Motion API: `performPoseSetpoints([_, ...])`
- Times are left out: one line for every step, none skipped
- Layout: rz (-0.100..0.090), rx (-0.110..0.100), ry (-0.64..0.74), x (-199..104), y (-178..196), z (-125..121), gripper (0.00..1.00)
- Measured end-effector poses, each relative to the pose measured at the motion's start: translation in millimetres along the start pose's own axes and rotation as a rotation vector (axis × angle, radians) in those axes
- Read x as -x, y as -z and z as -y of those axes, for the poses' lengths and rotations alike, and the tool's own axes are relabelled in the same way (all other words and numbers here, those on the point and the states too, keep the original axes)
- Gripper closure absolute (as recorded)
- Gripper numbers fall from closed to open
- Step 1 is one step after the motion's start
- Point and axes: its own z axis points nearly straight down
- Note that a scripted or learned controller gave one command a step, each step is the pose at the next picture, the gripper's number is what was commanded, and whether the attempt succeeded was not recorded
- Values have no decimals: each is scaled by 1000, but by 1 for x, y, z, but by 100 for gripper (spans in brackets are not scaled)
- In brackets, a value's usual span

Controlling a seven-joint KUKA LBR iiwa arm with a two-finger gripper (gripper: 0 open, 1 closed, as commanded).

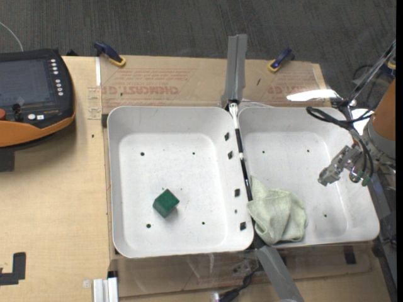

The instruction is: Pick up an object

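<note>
- You have two candidates for the pick: a crumpled pale green cloth (278, 214) in the right bin (302, 124), and a small green block (166, 202) in the left bin (126, 168)
- Your gripper (330, 175) hangs over the right-hand part of the right bin, at the middle right of the frame, with nothing between its fingers; whether the jaws stand apart or together you cannot tell from this view, since the metal parts blur into one another
- The cloth lies in the lower left corner of the right bin, bunched against the divider (239, 162) between the bins and close to the bin's near wall; from the gripper it lies down and to the left in the frame, near but clearly apart
- The cloth is a rumpled heap, slightly longer from upper left to lower right, with no clear direction of pointing; you would likely do best to close on a raised fold
- The block sits in the lower middle of the left bin, well apart from the gripper and beyond the divider; it looks roughly cubic, turned so its edges run diagonal to the bin walls, so it has no real long axis
- Judging by nearness, the cloth is the likelier target; the coming move turns on shifting left and toward the bottom of the frame, then descending
</note>
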Motion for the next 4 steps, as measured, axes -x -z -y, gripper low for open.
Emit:
performPoseSetpoints([0,1,443,-28,44,-7,100])
performPoseSetpoints([-3,1,550,-69,15,-48,100])
performPoseSetpoints([-1,2,710,-75,4,-95,100])
performPoseSetpoints([-4,-1,467,-95,-11,-81,100])
